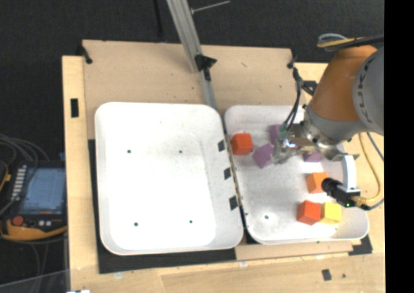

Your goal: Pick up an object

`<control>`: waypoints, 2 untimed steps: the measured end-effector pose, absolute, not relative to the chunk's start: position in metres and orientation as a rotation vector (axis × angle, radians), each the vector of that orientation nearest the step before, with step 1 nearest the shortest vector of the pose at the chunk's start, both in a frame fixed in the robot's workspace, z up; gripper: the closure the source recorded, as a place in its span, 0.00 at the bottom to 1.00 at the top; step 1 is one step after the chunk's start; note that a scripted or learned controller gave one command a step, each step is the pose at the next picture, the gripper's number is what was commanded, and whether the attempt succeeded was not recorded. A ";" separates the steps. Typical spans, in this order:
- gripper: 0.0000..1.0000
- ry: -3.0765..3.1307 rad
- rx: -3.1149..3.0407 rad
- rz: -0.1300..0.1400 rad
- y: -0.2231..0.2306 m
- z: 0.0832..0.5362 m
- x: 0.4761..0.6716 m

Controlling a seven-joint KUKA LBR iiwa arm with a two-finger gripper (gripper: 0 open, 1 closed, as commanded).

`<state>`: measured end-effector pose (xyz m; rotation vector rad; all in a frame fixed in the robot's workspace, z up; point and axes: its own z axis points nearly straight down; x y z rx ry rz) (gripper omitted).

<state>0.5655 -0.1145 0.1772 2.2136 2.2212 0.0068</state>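
In the right bin (278, 230) lie an orange-red cube (242, 143), a purple block (263, 154), an orange block (315, 182), a red-orange cube (309, 212) and a yellow cube (332, 213). My gripper (284, 147) hangs low over the bin's middle, just right of the purple block and close to it. More purple pieces (313, 156) peek out from under the wrist. The arm hides the fingertips.
The left bin (158, 175) lies beside the right one, with black clips (228, 172) along the shared edge. A metal pole (184, 20) slants down from the top to the bins' back edge. A cable and black fitting (339, 191) hang near the orange block.
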 end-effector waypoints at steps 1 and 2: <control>1.00 2.221 2.212 0.008 -0.116 0.241 0.571; 1.00 2.227 2.212 0.003 -0.117 0.251 0.572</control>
